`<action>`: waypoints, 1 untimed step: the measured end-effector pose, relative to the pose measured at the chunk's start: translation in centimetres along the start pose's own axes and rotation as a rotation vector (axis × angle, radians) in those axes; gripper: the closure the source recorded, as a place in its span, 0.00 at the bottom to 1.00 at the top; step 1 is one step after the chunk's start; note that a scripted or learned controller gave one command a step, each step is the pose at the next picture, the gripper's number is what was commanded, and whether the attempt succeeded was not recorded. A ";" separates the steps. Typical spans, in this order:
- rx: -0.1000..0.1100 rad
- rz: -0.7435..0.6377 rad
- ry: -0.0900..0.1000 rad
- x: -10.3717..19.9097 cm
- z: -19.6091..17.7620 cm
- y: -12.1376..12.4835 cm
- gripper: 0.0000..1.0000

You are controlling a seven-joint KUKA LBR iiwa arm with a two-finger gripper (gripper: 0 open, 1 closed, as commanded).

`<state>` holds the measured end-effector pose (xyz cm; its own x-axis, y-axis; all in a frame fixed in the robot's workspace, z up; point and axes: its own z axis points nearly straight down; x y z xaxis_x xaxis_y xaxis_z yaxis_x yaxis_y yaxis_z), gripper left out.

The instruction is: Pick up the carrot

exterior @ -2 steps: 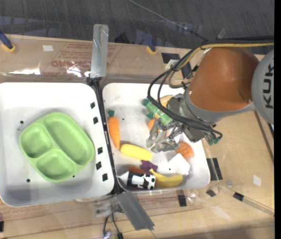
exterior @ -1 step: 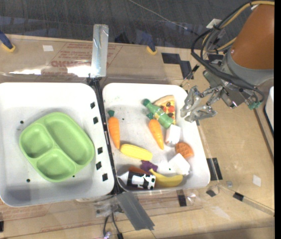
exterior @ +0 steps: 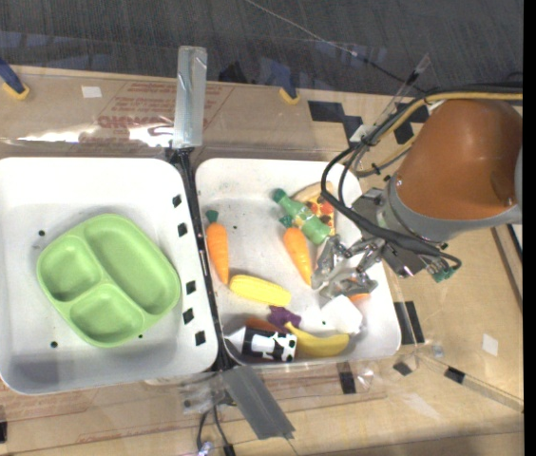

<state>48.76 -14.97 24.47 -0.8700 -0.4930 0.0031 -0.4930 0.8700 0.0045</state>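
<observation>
Camera view shows, on the left, one white bin that holds one green plate with three compartments. Beside it on the right stands the second white bin, where the toys lie. Two carrots can be counted: one carrot lies close to the left wall of this bin, with its green top pointing away from the camera, and the second carrot lies near the middle, just beside the gripper. Below them there is one yellow corn cob, one small purple piece, one black and white toy and one banana. Near the far wall lies one green bottle. The gripper is low in the bin, on the right of the middle carrot, and whether it is spread or closed cannot be told; no carrot is seen in it. The step in hand seems to be the approach to a carrot, so nothing is lifted yet. The next move probably calls for bringing the gripper over the middle carrot, across its narrow width, and then closing and lifting.
</observation>
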 end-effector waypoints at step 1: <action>0.006 0.028 -0.007 -4.7 -3.3 3.1 1.00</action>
<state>51.34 -9.94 27.74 -0.8834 -0.4686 -0.0038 -0.4686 0.8834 -0.0014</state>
